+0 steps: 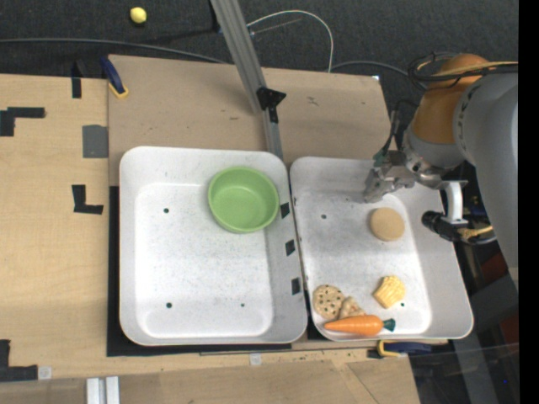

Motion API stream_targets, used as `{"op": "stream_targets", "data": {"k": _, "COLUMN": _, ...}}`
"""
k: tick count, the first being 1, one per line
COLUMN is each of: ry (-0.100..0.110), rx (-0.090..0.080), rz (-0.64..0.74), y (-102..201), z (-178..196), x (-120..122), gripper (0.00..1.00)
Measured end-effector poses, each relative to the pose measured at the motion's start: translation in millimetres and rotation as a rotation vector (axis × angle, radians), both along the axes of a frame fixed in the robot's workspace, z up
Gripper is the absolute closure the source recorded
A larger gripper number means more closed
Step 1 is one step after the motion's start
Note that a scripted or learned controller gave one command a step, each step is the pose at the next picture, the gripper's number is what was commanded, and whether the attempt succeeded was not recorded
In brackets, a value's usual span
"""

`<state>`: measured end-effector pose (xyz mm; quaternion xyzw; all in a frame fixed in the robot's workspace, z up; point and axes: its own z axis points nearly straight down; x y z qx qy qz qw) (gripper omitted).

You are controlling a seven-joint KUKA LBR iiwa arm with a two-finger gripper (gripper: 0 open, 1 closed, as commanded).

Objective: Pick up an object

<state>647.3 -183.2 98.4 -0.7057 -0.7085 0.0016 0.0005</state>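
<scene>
In the right bin (337, 251) lie a round tan bun (387, 224), a yellow cheese wedge (389, 291), two brown cookies (333, 300) and an orange carrot (357, 326) along the near edge. A green bowl (243, 199) sits at the back of the left bin (168, 259). My gripper (377, 185) hangs over the back right part of the right bin, just behind and slightly left of the bun. Nothing shows between its fingers.
A grey metal pole (244, 53) slants from the top of the view down to the gap between the bins. Cables run across the dark floor behind the bench. A small yellow ball (138, 14) lies on the floor at the back left.
</scene>
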Motion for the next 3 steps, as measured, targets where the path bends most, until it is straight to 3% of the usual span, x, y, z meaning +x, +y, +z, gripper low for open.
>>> {"op": "stream_targets", "data": {"k": 2, "ry": -0.008, "rx": -0.001, "rz": -0.003, "y": -9.7, "z": 111.5, "x": -13.3, "gripper": 1.00}}
{"op": "stream_targets", "data": {"k": 3, "ry": -0.006, "rx": 0.001, "rz": -0.002, "y": -9.2, "z": 148.4, "x": -12.4, "gripper": 1.00}}
